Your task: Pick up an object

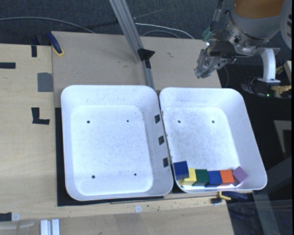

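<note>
Here, each line takes one part of the scene.

Arm (257, 11): it hangs at about 1 o'clock in the view, above the desk and beyond the far rim of the right bin; judged from that, no descent toward any object is under way.

Jaws (204, 68): they point down and toward 7 o'clock, over bare desk just past the right bin's far edge; nothing is seen between them, and whether they are spread or pressed together I cannot tell, since they blur into one grey shape.

Right bin (245, 131): its floor slopes up to rounded walls, which likely explains why everything in it sits bunched along the near wall.

Blocks (206, 176): a row at about 5 o'clock in the view, touching one another, pressed against the near rim of the right bin.

Blue block (181, 169): the 9 o'clock end of the row, partly on top of a yellow block (189, 178).

Middle of row: a green block (201, 176), a second blue block (214, 177), an orange block (227, 176).

Purple block (239, 174): the 3 o'clock end, tilted against the corner wall.

Left bin (68, 131): just beside the right one, their rims touching along the middle.

Desk (98, 58): pale board under both bins, with a grey rail (130, 31) running from 12 o'clock down to the gap between them.

Judgement: a block tight to the wall and its neighbours leaves little room for jaws, so the raised blue block looks the easiest pick.
</note>
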You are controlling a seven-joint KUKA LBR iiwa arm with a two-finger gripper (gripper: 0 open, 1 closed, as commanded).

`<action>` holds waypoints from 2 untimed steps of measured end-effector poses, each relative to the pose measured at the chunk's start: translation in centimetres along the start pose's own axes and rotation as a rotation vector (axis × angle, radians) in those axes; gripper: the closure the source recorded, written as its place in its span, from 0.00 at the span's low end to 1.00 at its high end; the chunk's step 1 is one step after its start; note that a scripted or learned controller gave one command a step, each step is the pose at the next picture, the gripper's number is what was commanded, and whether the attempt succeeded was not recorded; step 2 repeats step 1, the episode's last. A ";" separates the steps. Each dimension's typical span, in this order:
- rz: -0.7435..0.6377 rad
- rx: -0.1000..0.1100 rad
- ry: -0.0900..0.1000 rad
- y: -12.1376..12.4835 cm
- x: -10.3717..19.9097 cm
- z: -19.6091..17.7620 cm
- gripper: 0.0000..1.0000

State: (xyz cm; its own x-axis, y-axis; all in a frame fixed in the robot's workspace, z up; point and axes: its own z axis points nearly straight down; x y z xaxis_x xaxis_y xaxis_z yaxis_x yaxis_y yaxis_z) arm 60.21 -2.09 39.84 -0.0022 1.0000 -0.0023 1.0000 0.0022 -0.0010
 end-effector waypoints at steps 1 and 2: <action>0.009 0.006 -0.001 3.3 -10.2 7.9 1.00; 0.009 0.006 -0.001 3.3 -10.2 7.9 1.00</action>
